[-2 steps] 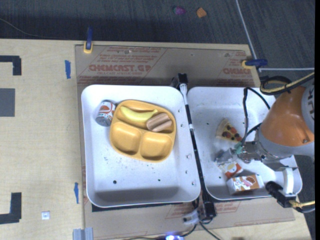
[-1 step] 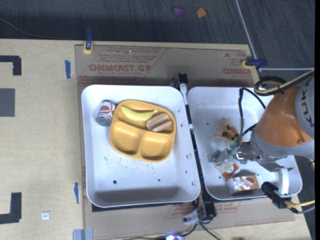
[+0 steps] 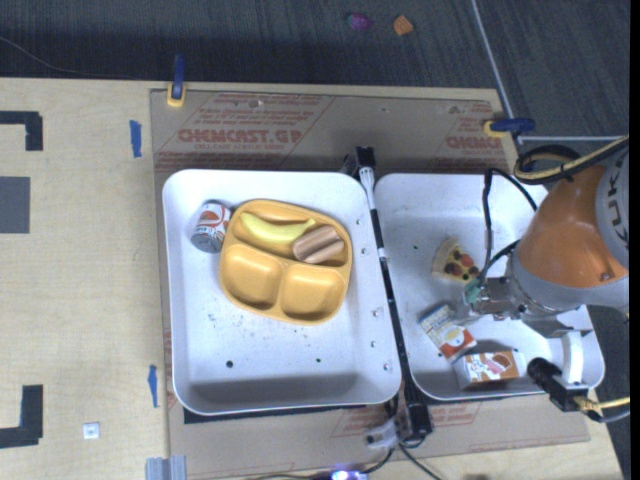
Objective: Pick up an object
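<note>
1. In the right bin (image 3: pixel 420 218) lie three small things: a pizza-slice toy (image 3: pixel 456 262) near the middle, a small white-and-orange packet (image 3: pixel 447 332) below it, and an orange-and-white carton (image 3: pixel 489 365) near the bin's front wall.
2. The gripper (image 3: pixel 480 296) hangs low over this bin, just right of the pizza-slice toy and just above the small packet; whether it touches either cannot be told.
3. Whether the fingers are open or closed cannot be told, as the wrist hides them from above.
4. The arm (image 3: pixel 575 243) reaches in from the right, its orange band bulking over the bin's right wall, the grey wrist pointing left and down.
5. The left bin (image 3: pixel 190 348) holds a yellow divided tray (image 3: pixel 285 288) with a banana (image 3: pixel 270 230) and a hot dog (image 3: pixel 318 245) in its upper compartments.
6. A small can (image 3: pixel 209 225) lies on its side, touching the tray's left edge.
7. Both bins rest on a cardboard sheet (image 3: pixel 240 128) on the surface.
</note>
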You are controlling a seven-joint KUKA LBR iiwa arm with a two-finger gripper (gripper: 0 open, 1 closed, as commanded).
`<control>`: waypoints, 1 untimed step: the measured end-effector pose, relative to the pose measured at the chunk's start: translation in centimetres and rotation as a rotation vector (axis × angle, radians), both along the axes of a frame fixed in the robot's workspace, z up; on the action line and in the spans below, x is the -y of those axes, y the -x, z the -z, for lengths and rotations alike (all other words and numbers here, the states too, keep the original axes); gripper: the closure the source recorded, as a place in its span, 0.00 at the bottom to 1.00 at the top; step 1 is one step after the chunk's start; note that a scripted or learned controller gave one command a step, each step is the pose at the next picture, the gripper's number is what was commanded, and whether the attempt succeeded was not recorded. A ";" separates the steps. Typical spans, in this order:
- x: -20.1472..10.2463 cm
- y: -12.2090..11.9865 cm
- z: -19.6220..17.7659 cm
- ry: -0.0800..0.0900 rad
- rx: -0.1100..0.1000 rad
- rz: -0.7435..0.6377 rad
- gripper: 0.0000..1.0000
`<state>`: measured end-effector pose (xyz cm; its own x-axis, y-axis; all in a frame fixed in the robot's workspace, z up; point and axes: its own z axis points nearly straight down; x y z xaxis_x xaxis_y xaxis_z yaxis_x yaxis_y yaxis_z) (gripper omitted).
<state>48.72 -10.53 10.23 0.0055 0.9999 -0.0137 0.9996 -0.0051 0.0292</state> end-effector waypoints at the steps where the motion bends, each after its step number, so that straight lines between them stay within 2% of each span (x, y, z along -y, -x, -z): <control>1: 0.0 0.0 0.0 0.001 0.000 0.000 0.00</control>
